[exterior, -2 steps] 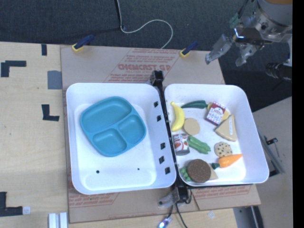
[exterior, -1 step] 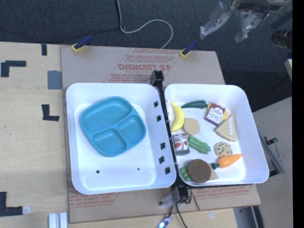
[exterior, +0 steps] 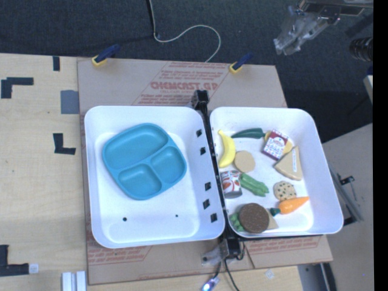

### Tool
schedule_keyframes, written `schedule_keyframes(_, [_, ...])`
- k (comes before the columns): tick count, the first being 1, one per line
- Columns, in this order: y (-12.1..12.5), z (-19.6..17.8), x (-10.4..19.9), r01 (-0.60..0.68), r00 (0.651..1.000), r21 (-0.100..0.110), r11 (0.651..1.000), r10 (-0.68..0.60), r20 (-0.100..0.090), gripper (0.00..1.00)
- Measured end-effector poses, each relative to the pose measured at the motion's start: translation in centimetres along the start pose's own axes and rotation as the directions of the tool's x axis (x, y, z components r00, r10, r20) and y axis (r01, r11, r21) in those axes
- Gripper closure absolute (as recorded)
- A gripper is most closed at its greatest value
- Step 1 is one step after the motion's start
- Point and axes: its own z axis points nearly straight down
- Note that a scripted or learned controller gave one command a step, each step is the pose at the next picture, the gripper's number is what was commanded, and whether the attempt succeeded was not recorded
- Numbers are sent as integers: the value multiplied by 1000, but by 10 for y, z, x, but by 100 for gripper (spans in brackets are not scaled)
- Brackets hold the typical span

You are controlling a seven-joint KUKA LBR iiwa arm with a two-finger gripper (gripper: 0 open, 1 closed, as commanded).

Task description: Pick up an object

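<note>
The right bin [exterior: 315, 139] holds several toy foods: a yellow banana [exterior: 227, 148], a dark green pepper [exterior: 247, 133], a red-and-white box [exterior: 274, 144], a sandwich wedge [exterior: 290, 163], a tan round cracker [exterior: 245, 161], a small can [exterior: 231, 183], a green pea pod [exterior: 253, 185], a chip cookie [exterior: 284, 190], an orange carrot [exterior: 293, 205] and a brown burger patty [exterior: 253, 217]. My gripper [exterior: 290, 41] hangs high at the top right, beyond the bins' far edge and well away from every object. Nothing shows between its fingers.
The left bin [exterior: 100, 220] bears a blue three-compartment plate [exterior: 143, 160]. Both bins rest on a cardboard sheet [exterior: 176, 83] held by yellow-and-blue clamps [exterior: 105, 54]. A white cable [exterior: 182, 32] runs over the dark floor behind. A black divider [exterior: 208, 162] joins the bins.
</note>
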Motion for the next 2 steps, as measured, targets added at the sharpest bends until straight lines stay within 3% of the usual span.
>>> schedule_keyframes(2, [1, -20, 1, 2, 1000, 1, 1000, -2, 1, 100])
